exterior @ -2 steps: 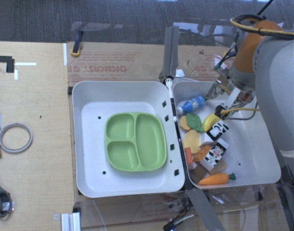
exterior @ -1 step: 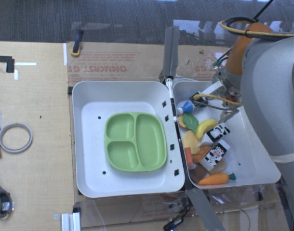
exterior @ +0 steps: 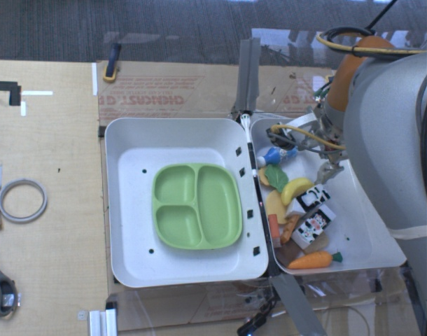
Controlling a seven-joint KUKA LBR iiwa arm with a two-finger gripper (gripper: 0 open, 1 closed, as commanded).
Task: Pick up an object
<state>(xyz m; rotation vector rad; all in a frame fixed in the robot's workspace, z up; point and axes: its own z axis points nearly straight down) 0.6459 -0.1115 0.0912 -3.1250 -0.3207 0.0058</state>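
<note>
1. The step in hand looks like the approach: the arm reaches in over the right bin, and the hand hangs above the pile of toys there, with nothing seen between its parts.
2. Whether the hand is released or clenched I cannot tell; it is small and partly lost against the white bin wall and the cables.
3. The things to pick from all lie in the right bin, crowded toward its left wall: a banana just below and left of the hand, a black-and-white box touching the banana's right end, a second such box below it, a carrot at the near end, and a blue thing at the far end.
4. The left bin holds a green tray, well apart from the hand.
5. Judging by position, the banana or the upper box is the likeliest target.
6. The next move calls for a descent straight onto one item, with the hand set across its narrow side.
7. The crowding is the risk: neighbours touch, so a close may catch two things or push the target aside.
</note>
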